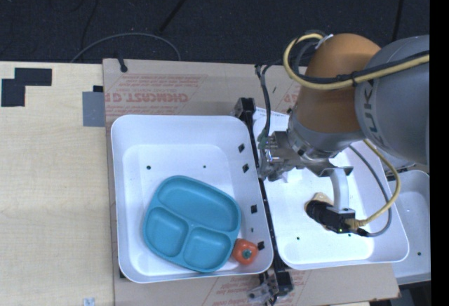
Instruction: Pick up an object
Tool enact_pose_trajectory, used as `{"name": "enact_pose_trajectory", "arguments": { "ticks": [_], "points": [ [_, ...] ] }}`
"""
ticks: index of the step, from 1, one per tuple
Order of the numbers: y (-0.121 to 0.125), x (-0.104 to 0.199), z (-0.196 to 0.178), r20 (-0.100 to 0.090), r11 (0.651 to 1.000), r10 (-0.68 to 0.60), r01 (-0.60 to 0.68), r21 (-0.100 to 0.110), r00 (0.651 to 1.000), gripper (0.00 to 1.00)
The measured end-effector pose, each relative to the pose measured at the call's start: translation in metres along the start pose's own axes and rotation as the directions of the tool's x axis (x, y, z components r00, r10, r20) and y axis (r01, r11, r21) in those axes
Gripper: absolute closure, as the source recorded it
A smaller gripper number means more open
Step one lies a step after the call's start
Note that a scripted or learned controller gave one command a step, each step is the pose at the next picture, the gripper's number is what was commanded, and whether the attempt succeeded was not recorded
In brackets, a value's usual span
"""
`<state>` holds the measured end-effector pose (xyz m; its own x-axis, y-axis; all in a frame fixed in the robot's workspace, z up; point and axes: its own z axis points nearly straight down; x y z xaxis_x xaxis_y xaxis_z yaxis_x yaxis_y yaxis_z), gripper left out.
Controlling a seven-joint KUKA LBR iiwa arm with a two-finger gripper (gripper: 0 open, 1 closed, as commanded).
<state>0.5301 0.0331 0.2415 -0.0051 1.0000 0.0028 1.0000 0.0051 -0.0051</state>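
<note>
A blue divided plate (191, 223) lies in the left white bin (133, 136). A small orange-red round object (244, 252) rests against the plate's lower right rim. In the right white bin (393, 252) a small tan object (321, 198) peeks out beside a black part of the arm. My gripper (275, 159) hangs low at the left edge of the right bin, close to the divider between the bins. The wrist hides its tips, and I see nothing held in it.
The grey arm with its orange band (340, 76) covers most of the right bin's upper half. A yellow cable (384, 208) loops down to a black connector (335, 218) over the bin floor. Cardboard (175, 87) lies under both bins.
</note>
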Motion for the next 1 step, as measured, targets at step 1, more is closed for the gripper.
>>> {"name": "enact_pose_trajectory", "arguments": {
  "ticks": [1],
  "points": [
    [0.0033,0.042,0.0134,0.002,1.0,0.002,-0.002,0.001,1.0,1.0]
  ]
}}
